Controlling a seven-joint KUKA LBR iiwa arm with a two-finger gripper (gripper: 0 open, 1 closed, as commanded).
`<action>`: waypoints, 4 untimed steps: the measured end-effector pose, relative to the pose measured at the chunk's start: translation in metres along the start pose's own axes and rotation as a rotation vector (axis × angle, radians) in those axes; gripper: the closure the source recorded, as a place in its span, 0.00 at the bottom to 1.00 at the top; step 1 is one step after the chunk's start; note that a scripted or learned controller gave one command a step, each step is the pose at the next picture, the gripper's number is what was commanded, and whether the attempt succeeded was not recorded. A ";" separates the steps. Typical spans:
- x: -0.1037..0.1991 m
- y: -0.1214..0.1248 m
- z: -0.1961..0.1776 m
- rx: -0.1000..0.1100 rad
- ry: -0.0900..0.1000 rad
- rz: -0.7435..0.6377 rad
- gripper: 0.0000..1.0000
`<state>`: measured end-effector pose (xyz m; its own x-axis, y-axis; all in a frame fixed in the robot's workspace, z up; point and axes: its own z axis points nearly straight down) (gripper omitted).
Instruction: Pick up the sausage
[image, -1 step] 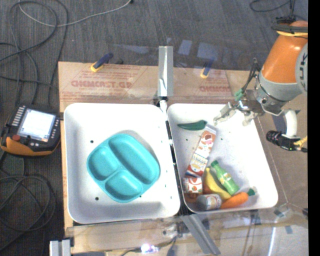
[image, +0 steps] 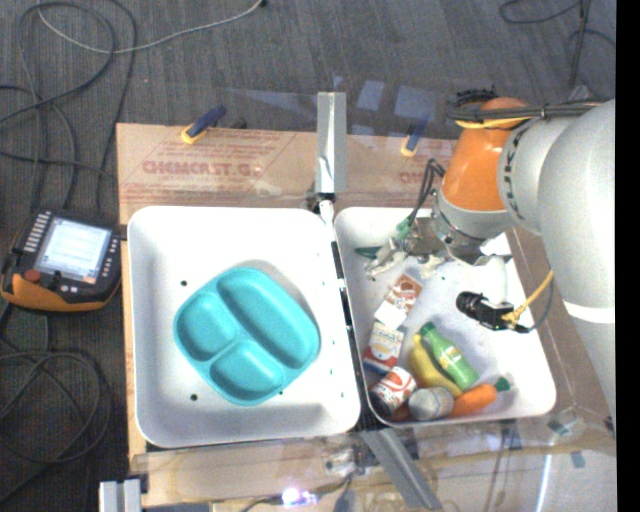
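- Camera view: two white bins sit side by side on the bench. The left bin (image: 150, 400) holds a teal divided plate (image: 247, 333), lying near its middle.
- The grey arm (image: 570, 190) reaches in from the right, and its orange band (image: 478, 180) hangs over the far end of the right bin (image: 530, 345).
- The gripper (image: 398, 245) is low in the far left part of the right bin, just above a white-and-red packet (image: 401, 294). Whether it is released or clenched cannot be told from here.
- The near end of the right bin holds a heap of things touching one another: a green bottle (image: 450, 358), a yellow piece (image: 424, 366) beside it, an orange carrot (image: 476, 398), a grey lump (image: 430, 404) and a red-and-white can (image: 394, 385).
- The sausage cannot be told apart with certainty; a dark reddish bit just beside the can, at that bin's near left corner, may be it. It lies well apart from the gripper.
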<state>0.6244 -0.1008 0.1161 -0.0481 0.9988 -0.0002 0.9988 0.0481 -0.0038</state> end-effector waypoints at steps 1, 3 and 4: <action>-0.003 0.014 0.027 -0.010 0.000 0.284 0.00; 0.009 -0.040 -0.064 -0.002 -0.001 -0.083 0.00; 0.014 -0.052 -0.067 -0.002 -0.001 -0.104 0.00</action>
<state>0.5721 -0.0896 0.1833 -0.1516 0.9884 -0.0014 0.9884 0.1515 -0.0023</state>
